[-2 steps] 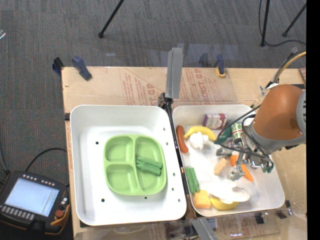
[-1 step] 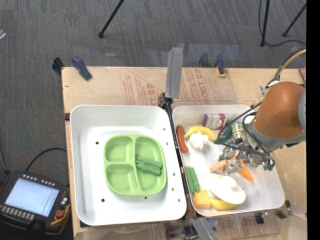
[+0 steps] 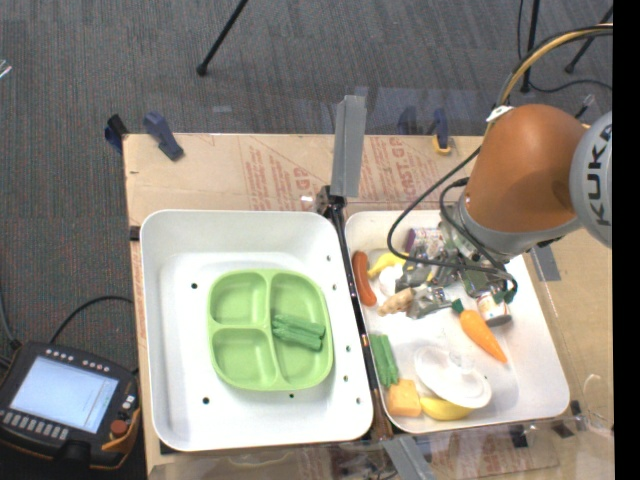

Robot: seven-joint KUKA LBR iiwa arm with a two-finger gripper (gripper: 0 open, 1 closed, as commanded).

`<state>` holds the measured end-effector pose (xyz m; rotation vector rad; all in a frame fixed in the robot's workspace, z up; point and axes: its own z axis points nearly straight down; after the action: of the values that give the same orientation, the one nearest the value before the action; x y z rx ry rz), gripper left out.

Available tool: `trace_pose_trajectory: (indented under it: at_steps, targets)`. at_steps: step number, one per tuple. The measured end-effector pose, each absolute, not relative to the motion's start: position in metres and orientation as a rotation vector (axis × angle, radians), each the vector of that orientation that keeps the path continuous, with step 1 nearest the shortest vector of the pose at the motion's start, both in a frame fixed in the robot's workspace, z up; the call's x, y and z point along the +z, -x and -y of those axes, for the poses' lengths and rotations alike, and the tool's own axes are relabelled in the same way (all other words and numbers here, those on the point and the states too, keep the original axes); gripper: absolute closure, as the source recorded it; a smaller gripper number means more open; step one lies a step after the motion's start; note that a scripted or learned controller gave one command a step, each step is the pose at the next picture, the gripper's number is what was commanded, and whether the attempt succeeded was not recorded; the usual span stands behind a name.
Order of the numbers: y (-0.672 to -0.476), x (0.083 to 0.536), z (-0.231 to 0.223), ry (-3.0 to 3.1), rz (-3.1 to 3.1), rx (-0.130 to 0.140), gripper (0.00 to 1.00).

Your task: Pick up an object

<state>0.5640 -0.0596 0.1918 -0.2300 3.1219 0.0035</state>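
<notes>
- Scanning from the left: left bin [image 3: 165,268] holds a green divided plate [image 3: 240,363], with a green bean pod [image 3: 298,330] lying across its right-hand compartments.
- Right bin [image 3: 545,368] holds the clutter: red sausage [image 3: 364,278] along the left wall, banana [image 3: 385,263] just beside it, green pod [image 3: 385,359] lower down, orange-yellow wedge [image 3: 404,399] near the front corner.
- White lidded dish [image 3: 452,376] sits front-centre with a yellow piece [image 3: 445,408] under its front edge.
- My gripper [image 3: 432,293] hangs over the bin's middle, just right of the banana and sausage.
- Carrot [image 3: 482,334] lies just right of and below the gripper, apart from it.
- Whether I'm spread or clamped: can't tell, too cluttered.
</notes>
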Motion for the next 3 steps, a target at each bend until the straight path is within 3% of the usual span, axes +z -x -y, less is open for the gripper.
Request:
trace_pose_trajectory:
  at_steps: [1, 2, 3]
  targets:
    - [-0.598, 0.120, 0.114, 0.158, -3.144, 0.004, 1.00]
    - [-0.648, 0.254, 0.111, -0.049, -3.124, -0.002, 1.00]
    - [-0.516, 0.135, 0.088, 0.249, -3.143, 0.007, 1.00]
